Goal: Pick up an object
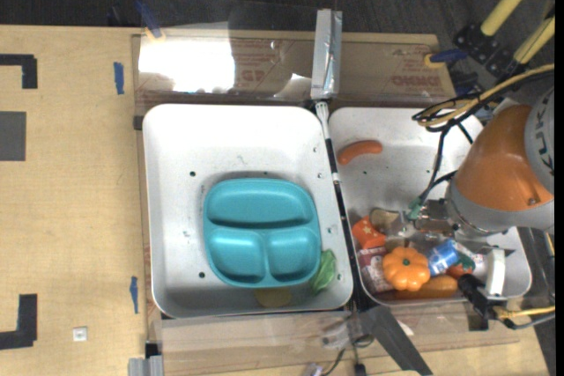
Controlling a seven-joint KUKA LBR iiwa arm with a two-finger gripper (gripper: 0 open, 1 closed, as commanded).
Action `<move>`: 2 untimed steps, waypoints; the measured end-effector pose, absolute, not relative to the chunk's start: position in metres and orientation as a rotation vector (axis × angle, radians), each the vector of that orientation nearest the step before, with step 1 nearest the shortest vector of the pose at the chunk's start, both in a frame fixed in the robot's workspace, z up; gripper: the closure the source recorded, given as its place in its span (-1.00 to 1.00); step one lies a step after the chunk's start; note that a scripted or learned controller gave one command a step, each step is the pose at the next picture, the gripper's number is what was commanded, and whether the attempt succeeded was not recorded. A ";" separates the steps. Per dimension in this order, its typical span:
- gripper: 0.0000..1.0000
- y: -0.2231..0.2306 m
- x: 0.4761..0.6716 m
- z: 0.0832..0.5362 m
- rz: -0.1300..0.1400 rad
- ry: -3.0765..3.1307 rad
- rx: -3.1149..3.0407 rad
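Gripper down in the right bin, just above-right of the orange pumpkin; finger state unreadable. Nothing visibly lifted — pick not yet done.

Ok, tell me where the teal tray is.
The teal tray lies in the left bin, toward its front, with a green item at its right corner.

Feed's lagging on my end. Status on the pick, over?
Gripper low in the right bin, fingers unclear. Small pumpkin loose beside it. Orange sausage apart. Teal tray in the left bin.
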State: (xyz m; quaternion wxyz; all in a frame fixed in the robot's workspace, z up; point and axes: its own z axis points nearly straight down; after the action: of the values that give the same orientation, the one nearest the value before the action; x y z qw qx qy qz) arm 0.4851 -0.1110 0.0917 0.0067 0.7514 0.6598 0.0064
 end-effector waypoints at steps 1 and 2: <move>-1.00 -0.104 0.485 0.092 0.014 2.087 2.317; -1.00 -0.103 0.484 0.091 0.015 2.036 2.368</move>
State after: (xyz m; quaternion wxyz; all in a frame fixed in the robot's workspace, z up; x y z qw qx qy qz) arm 0.4842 -0.1031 0.0909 0.0092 0.7581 0.6520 0.0048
